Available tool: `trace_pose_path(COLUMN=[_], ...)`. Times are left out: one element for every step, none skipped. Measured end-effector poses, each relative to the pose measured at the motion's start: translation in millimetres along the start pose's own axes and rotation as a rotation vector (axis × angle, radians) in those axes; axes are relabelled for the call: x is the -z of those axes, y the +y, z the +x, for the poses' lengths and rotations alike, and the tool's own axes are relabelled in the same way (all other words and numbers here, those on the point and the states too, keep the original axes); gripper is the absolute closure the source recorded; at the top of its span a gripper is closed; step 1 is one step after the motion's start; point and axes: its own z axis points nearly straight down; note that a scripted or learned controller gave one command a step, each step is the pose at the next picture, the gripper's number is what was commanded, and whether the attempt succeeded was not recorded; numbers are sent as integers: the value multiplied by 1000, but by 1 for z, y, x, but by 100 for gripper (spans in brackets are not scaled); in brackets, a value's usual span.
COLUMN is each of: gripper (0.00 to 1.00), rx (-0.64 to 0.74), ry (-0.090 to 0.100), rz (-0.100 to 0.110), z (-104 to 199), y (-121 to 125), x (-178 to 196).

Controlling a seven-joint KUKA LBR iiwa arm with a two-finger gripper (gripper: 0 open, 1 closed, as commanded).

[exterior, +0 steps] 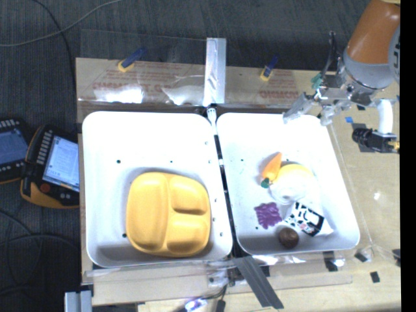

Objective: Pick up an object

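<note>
- The pincer (311, 106) hangs over the far right corner of the right bin (247, 132). Its two fingers are spread apart and nothing sits between them.
- Taking the right bin as the landmark: all the loose things lie in a cluster in its near right part, well apart from the pincer.
- An orange carrot-shaped toy (271, 167) lies at the far edge of that cluster, touching a white and yellow lump (292, 179) just beside it.
- A purple piece (267, 214) lies flat on the bin floor, nearer the centre wall; a small brown ball (288, 237) sits at the near edge; a black-and-white patterned item (305, 218) lies between the ball and the white lump.
- The left bin (104, 135) carries a yellow divided tray (169, 212), which looks too broad and flat for an easy grasp.
- Judgement: the step in hand is the approach; no target has been reached yet.
- To do it well, I would pick a thing with free sides. The brown ball stands slightly clear, though it may roll.
- The carrot toy offers a narrow body; the fingers should straddle it across its short axis.
- Descend straight down and centred, so that a finger does not nudge a neighbour, and close only once low enough.
</note>
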Motion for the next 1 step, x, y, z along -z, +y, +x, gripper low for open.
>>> trace_pose_path(gripper=[0], rx=[-59], ry=[2], rz=[0], z=[17], y=[-21], x=[-11])
